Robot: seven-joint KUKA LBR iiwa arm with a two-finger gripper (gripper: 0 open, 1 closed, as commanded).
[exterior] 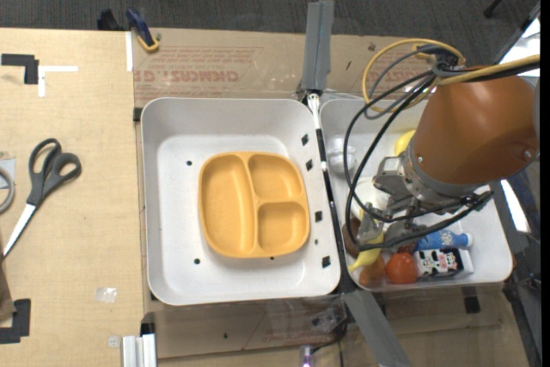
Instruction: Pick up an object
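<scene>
**Q:** Where are you now?

**A:** My arm (477, 129) hangs over the right bin (494, 271), and my pincer (382, 223) is low inside it, near the wall that bin shares with the left bin (163, 211). The wrist and cables cover most of it, so I cannot tell how wide it stands, nor whether anything is in it.

**Q:** What is there to pick?

**A:** Taking the pincer as the mark: just below it lie a red thing (400, 268), round like a tomato, and a brownish thing (371, 272) beside that. A yellow piece (368, 254) shows between the pincer and those two. Off to the side away from the left bin sits a small box (443, 261) with black and white print, and above that a blue-and-white thing (447, 240). Beyond the pincer, toward the bin's far end, a yellow thing (404, 142) peeks out from under my arm, with a clear cup (341, 157) near the shared wall.

**Q:** And the left bin?

**A:** It has a yellow tray (254, 204) with three wells, well apart from the pincer. I take that for no target right now.

**Q:** How far along, then?

**A:** I judge the reach and descent are done. The grasp itself I cannot confirm. What is left is to close on one piece, likely the yellow one or the red one, and lift it free of the bin.
</scene>
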